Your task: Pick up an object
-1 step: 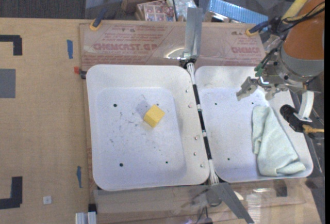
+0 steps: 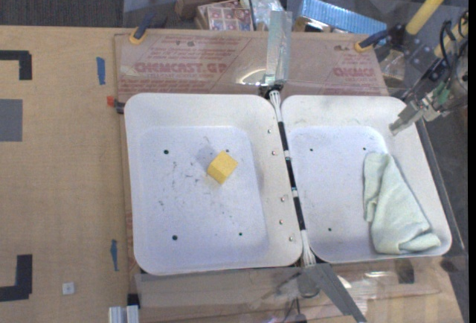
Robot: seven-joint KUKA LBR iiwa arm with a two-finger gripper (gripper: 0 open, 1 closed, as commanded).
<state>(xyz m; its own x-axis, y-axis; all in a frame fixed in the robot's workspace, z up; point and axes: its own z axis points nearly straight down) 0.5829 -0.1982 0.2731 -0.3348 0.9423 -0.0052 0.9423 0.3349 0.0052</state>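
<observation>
A: What's the setting?

B: A tan wooden bench with black tape corners at its left side and short blue tape strips. Beyond its far edge is dark floor with clutter: a cardboard frame, printed boxes, a blue packet. A clear plastic sheet with reddish lettering lies behind the bins.

A: And the bins?

B: Two shallow white bins touch along a central seam. The left bin holds a small yellow cube, slightly right of its middle, tilted a little, with scuff marks on the floor around it. It has open floor on all sides and sits well apart from every wall.

A: The right bin?

B: The right bin holds a pale green cloth, crumpled lengthwise along the right wall, running toward the near right corner. The left and middle of that bin's floor are bare.

A: Where is the arm?

B: The gripper is at the far right corner of the right bin, above its rim, with cables and a yellow bar behind it. It is away from the cloth and well apart from the cube. I cannot tell how its end is set; nothing shows in its grasp.
</observation>
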